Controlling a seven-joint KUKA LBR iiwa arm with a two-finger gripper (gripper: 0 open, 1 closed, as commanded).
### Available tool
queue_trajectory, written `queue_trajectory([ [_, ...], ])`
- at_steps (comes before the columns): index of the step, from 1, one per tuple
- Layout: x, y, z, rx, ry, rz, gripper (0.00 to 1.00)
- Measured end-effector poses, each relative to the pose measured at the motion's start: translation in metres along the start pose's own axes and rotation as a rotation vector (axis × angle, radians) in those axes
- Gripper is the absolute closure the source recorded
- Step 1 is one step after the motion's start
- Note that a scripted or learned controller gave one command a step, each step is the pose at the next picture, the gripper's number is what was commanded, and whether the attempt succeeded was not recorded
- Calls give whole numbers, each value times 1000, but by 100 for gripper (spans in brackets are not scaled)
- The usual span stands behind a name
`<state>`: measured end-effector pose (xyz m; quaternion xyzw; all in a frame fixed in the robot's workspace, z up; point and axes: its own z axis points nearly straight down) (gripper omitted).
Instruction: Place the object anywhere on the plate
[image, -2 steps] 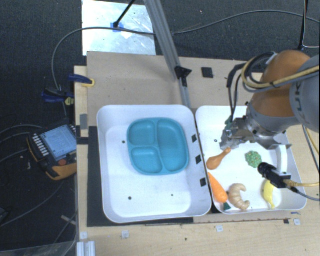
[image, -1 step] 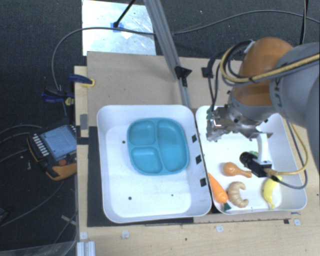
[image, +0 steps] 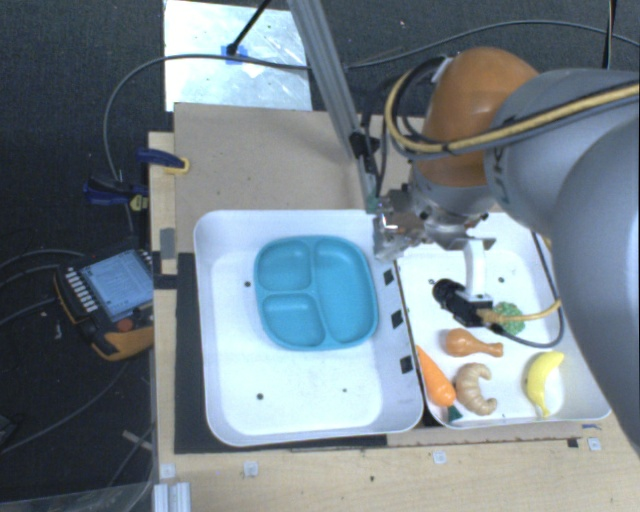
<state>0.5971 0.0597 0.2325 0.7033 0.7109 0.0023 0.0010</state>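
Where bins (image: 300, 385) meet, gripper (image: 389, 238) hangs beside blue plate (image: 315, 292).

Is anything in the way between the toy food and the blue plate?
Only the low walls where the two bins meet. The carrot, croissant, drumstick and banana lie in the right bin, the blue plate in the left bin. Nothing else lies between.

The bench (image: 260, 160) is viewed from one fixed camera above, at a downward slant; left bin (image: 300, 410) and right bin (image: 520, 265) are both framed; the arm (image: 580, 150) is seen entering from the right.
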Motion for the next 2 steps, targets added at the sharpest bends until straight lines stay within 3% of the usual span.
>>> queue_trajectory([
  [1,42,24,10,1,-1,2,100],
  [2,40,23,10,3,-2,5,0],
])
